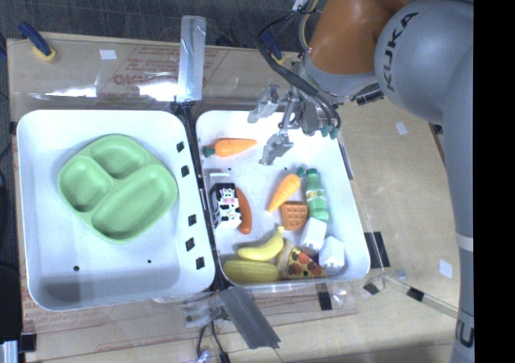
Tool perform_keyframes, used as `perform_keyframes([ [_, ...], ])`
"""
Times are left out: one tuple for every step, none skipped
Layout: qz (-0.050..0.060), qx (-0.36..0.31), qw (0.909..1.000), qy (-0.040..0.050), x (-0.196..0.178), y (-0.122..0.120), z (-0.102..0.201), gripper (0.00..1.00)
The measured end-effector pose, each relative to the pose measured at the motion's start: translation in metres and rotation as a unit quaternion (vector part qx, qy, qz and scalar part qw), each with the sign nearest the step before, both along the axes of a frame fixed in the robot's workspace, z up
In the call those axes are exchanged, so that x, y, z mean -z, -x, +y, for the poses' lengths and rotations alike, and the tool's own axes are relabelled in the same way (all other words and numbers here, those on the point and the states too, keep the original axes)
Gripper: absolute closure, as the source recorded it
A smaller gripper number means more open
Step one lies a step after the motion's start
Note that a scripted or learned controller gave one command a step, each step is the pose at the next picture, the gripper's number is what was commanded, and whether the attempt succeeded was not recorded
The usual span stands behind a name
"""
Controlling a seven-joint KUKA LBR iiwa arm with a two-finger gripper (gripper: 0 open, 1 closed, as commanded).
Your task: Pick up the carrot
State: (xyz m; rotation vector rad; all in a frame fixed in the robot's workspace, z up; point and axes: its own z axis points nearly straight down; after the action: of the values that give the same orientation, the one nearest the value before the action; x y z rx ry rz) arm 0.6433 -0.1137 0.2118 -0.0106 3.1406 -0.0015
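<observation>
Gripper point(278, 129) hovers open and empty above the far end of the right bin point(354, 224). One carrot point(230, 146) lies just left of it; another carrot point(284, 191) lies just nearer, mid-bin.

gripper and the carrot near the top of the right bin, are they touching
Apart. The camera view shows bare white bin floor between the gripper and that carrot, which lies flat to the gripper's left with nothing between the fingers.

The grey arm point(418, 39) enters from two o'clock — orange band up top; its gripper point(282, 132) hangs low, fingers point(273, 148) parted, holding nothing.
</observation>
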Motion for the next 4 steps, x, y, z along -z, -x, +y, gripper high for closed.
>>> perform_keyframes([
  [0.002,-0.129,0.9916,-0.0013,0.120,0.042,-0.046,0.00],
  [-0.001,-0.132,0.9913,-0.0002,0.106,0.039,-0.045,1.00],
  [0.002,-0.301,0.9537,-0.0011,0.120,0.075,-0.017,1.00],
  [-0.002,-0.248,0.9688,-0.0001,0.076,0.074,0.021,1.00],
])
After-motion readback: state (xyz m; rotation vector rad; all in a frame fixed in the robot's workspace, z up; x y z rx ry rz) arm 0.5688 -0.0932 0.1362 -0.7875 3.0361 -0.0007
